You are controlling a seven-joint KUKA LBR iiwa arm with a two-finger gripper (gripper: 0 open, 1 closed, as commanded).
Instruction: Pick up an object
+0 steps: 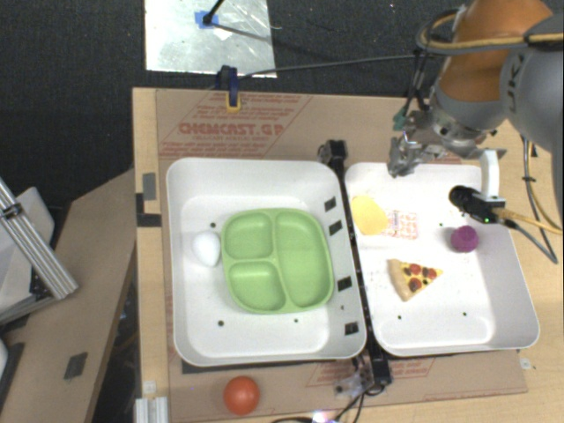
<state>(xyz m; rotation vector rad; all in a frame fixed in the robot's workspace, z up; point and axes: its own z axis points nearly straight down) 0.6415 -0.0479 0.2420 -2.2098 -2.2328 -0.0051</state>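
Observation:
My gripper (401,164) hangs over the far left corner of the right bin (507,324), above and a little right of a yellow piece (369,214). Nothing shows between its fingers. Beside the yellow piece lies a pale card with red print (403,226). A pizza slice (411,278) rests mid-bin, and a purple ball (464,238) sits toward the right wall. In the left bin (189,324) a green divided tray (275,259) lies flat with a white egg (207,248) against its left edge.
An orange ball (241,394) sits on the cardboard in front of the left bin. A blue clamp (229,86) stands at the bench's far edge. Black clips run along the seam between the bins (342,236).

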